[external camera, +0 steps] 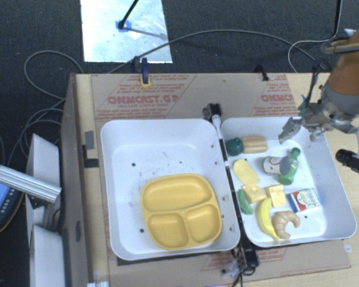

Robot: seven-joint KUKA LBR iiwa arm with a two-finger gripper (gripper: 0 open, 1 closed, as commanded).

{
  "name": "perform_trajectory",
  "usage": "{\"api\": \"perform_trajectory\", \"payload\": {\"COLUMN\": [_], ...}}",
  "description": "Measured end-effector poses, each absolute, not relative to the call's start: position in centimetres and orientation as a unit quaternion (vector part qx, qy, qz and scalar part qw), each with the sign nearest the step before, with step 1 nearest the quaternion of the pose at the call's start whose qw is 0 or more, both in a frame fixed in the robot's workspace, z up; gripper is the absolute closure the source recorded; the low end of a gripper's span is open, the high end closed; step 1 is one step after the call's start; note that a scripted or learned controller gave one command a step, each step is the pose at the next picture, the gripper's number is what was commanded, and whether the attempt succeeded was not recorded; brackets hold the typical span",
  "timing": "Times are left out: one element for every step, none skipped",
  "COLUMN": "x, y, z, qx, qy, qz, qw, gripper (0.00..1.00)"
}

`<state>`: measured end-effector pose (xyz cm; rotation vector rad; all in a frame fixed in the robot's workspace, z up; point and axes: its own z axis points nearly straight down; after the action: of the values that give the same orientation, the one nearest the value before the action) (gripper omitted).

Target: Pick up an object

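Note:
The right bin holds several toy foods: a tan roll with a green end, a yellow block, a green bottle beside a small white and red can, two cheese cubes, a banana, a croissant and a red and blue carton. My gripper hangs over the bin's back right part, above and just behind the green bottle. It is open, and nothing sits between the fingers.
The left bin carries a yellow divided plate. A black clamp sits at the back of the wall between the bins. Cables run across the dark floor behind the bench.

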<state>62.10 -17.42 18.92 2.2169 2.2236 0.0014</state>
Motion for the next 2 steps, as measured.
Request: {"api": "perform_trajectory", "payload": {"x": [62.2,58.7], "y": [-18.1,-19.5], "z": [9.1,8.4], "qx": [0.707,0.707], "qy": [0.708,0.708], "qz": [-0.0002,-0.0001], "qw": [0.000,0.001], "gripper": [0.00,0.00]}}
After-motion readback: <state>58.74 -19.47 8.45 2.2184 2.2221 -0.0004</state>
